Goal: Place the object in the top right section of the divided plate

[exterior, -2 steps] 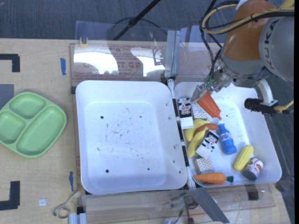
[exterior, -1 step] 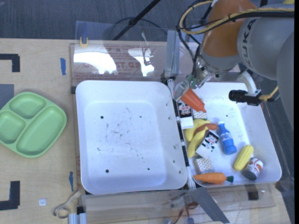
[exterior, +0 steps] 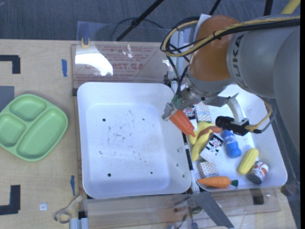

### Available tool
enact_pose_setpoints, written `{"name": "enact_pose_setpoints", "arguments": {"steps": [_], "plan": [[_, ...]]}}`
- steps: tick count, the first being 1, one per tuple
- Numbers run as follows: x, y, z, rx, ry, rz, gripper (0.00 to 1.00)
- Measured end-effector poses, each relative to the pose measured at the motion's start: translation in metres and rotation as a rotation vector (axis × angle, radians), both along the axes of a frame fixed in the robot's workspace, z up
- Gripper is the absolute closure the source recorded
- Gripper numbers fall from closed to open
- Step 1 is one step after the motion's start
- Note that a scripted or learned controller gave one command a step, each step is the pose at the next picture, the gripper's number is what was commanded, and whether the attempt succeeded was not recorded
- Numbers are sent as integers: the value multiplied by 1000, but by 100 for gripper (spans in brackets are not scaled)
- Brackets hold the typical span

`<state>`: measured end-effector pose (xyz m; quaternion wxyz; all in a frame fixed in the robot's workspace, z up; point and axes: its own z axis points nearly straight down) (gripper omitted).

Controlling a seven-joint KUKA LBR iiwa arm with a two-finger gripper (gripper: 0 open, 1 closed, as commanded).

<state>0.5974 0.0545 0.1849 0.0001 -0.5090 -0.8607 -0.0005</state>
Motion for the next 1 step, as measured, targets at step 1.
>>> {"name": "enact_pose_setpoints", "arguments": {"steps": [1], "plan": [[-7, -69, 104, -1, -3, 56, 100]]}}
